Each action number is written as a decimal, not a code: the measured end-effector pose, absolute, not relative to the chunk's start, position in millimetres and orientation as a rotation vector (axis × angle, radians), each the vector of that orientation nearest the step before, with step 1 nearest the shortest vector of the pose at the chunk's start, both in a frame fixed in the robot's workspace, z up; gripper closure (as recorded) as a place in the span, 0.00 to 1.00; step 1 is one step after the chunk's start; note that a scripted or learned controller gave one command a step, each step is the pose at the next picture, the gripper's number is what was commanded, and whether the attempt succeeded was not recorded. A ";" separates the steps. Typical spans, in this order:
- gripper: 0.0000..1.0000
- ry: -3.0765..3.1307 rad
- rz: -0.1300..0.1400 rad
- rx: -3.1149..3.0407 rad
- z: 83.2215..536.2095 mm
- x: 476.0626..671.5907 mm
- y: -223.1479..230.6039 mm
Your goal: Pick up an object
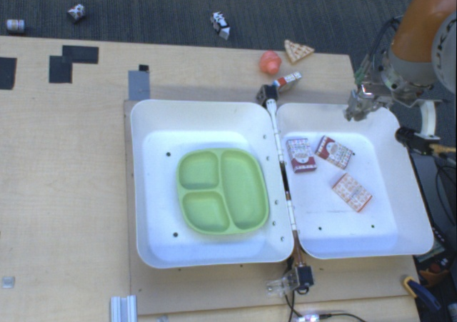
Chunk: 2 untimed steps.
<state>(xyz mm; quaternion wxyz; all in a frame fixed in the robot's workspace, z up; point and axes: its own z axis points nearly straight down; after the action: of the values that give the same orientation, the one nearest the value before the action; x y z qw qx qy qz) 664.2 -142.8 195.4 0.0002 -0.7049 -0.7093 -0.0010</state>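
The gripper (359, 108) hangs over the right bin's (400, 238) far right corner; whether its jaws are parted, I cannot tell. Three small cartons lie apart from it on the bin floor: one (300, 154) by the divider, one (334, 152) beside that, one (351, 192) nearer. Their print is unreadable.

Glossy green plastic tray (223, 192) in smooth white bin (153, 170), wooden bench (64, 192).
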 end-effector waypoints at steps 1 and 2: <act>1.00 -2.230 -0.007 -2.223 331.1 664.9 -176.4; 1.00 -2.228 -0.003 -2.214 219.3 666.1 -82.3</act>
<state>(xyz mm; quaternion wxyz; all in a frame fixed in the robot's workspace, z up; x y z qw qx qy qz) 666.1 -82.3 219.3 0.0002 -0.7048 -0.7094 -0.0011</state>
